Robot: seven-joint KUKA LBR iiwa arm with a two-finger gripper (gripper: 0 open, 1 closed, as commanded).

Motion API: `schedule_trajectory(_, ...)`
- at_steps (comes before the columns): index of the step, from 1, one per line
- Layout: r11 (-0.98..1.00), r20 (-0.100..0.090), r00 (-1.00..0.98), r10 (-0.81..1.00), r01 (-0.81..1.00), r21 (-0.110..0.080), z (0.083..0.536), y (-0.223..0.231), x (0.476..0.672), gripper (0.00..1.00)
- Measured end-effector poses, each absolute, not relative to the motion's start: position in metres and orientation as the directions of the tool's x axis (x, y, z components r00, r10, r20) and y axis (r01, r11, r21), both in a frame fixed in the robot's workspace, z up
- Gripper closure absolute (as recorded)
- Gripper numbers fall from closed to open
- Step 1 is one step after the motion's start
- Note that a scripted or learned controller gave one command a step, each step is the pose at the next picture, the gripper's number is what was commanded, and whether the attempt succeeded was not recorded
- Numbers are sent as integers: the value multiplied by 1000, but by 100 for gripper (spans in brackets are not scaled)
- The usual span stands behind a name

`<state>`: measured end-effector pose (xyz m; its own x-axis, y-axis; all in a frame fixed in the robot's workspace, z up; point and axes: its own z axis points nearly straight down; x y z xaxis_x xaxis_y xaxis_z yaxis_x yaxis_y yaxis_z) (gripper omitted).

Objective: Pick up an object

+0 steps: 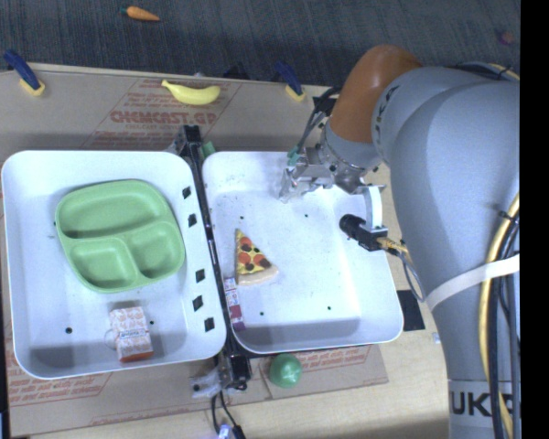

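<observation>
A toy pizza slice [251, 258] lies flat in the right bin [348, 318], near its left wall. In the left bin [27, 273] sits a green divided plate [119, 234], and a small red and white carton [130, 332] lies near the front. My gripper [296, 180] hangs at the back of the right bin, above and to the right of the pizza slice and well apart from it. Nothing shows between its fingers.
A yellow toy banana [191, 91] lies on the cardboard behind the bins. A green ball [285, 369] rests on the bench in front of the right bin. An orange carrot-like piece [143, 13] lies on the floor far back. My arm covers the right side.
</observation>
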<state>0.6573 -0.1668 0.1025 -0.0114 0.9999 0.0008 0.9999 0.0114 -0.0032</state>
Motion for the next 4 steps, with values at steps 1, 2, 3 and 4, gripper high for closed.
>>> schedule_trajectory(1, 8, 3, -8, 1000, 1000, 2, 194, -62, 658, 100)
schedule_trajectory(2, 6, 1, -6, 1000, 1000, -2, 192, -63, 657, 0)
schedule_trajectory(3, 3, 0, -3, 1000, 1000, -1, 218, -127, 657, 0)
schedule_trajectory(4, 5, 1, -5, 1000, 1000, -5, 91, -105, 656, 0)
